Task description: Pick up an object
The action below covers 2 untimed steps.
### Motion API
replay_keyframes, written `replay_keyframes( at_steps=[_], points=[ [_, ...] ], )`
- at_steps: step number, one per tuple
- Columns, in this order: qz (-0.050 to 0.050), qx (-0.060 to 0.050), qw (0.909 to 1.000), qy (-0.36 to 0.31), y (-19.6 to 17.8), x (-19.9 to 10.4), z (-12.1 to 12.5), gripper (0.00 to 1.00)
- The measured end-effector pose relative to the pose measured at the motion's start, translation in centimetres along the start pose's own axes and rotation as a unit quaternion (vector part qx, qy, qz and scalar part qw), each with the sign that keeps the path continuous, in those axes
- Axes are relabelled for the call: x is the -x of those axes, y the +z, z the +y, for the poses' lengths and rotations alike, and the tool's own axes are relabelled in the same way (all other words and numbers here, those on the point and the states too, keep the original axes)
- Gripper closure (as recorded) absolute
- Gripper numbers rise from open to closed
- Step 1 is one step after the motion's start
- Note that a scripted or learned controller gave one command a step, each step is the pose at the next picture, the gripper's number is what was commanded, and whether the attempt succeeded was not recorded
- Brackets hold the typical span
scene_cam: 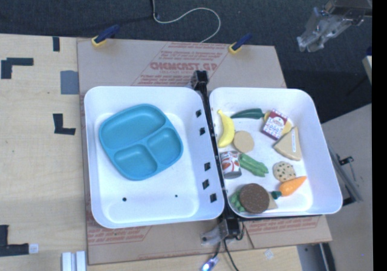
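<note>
Two white bins sit side by side on a cardboard sheet (181,64) laid over the counter (36,143). Left bin (100,203): a blue divided plate (140,141) lying flat toward its upper left. Right bin (323,179): a cluster of toy foods. A banana (225,129) lies near the shared wall, with a green chili (247,114) just above and to its right. A round cracker (243,141) touches the banana's lower end. A small red and white carton (275,123) lies in the upper right part, and a pale wedge (290,144) sits just below it. A can (230,164) lies on its side by the shared wall, with a green pod (253,164) just to its right. A cookie (283,170) and a carrot (292,186) lie toward the lower right. A burger patty (254,198) rests near the front rim, beside a bit of green at its left.

Gripper (314,37): held high at the upper right, above the dark floor, well apart from both bins and touching none of the objects. Whether it is released or clenched cannot be told at this size and blur.

Two clamps, one yellow and blue (106,34) and one blue and yellow (241,42), pin the cardboard's far edge. A white cable (187,16) loops beyond it.
</note>
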State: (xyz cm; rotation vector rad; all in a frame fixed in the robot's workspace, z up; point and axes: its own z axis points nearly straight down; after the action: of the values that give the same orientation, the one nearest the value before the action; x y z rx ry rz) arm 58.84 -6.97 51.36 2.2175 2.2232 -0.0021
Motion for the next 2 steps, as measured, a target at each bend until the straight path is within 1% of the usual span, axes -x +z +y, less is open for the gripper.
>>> replay_keyframes(
  at_steps=[2],
  points=[
    [-0.001, 0.000, 1.0000, -0.001, -2.0, -0.1, 0.1, 1.00]
  ],
)
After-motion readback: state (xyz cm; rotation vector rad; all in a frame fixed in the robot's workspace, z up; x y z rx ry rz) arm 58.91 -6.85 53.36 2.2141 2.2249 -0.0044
